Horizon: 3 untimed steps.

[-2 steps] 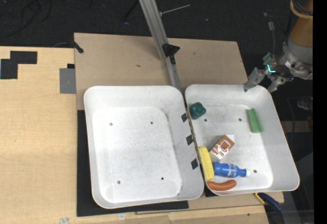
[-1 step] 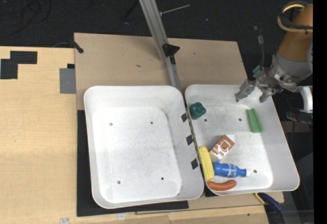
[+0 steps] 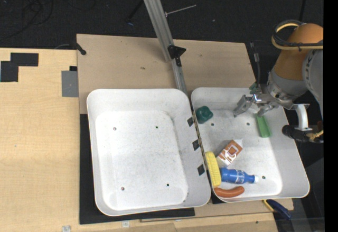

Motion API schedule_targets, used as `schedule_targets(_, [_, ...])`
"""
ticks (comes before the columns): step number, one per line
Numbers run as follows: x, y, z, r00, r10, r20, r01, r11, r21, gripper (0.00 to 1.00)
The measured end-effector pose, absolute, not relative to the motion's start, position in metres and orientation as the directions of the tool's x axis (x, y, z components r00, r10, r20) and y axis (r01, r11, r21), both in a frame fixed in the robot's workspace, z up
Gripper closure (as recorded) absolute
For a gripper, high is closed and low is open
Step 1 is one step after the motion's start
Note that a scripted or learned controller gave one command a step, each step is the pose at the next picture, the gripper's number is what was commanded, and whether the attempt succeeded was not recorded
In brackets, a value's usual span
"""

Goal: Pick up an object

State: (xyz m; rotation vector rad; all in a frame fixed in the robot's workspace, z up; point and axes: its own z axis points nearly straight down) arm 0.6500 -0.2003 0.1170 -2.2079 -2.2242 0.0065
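Note:
My gripper (image 3: 254, 105) hangs over the back of the right bin (image 3: 293, 175), its two metal fingers spread open with nothing between them. A green block (image 3: 263, 126) lies just below and right of the fingertips, apart from them. A dark green lump (image 3: 204, 114) sits near the bin's back left corner. Toward the front lie an orange and white box (image 3: 230, 152), a yellow corn cob (image 3: 213, 167) along the left wall, a blue bottle (image 3: 236, 176) and a red sausage (image 3: 229, 191).
The left bin (image 3: 138, 149) stands beside the right one, sharing a divider edge. A slanted metal rail (image 3: 160, 22) rises behind the bins. The grey arm with its orange band (image 3: 298, 56) fills the right side above the bin.

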Motion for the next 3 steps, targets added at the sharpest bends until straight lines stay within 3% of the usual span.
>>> schedule_targets(1, [0.649,-0.199,0.089,-0.009,1.0,0.001,1.0,0.009,-0.006,0.0])
schedule_targets(2, [0.65,-0.199,0.101,-0.01,1.0,0.0,1.0,0.01,-0.003,1.0])
schedule_targets(3, [0.653,-0.199,0.166,-0.005,1.0,-0.002,1.0,0.005,0.005,1.0])
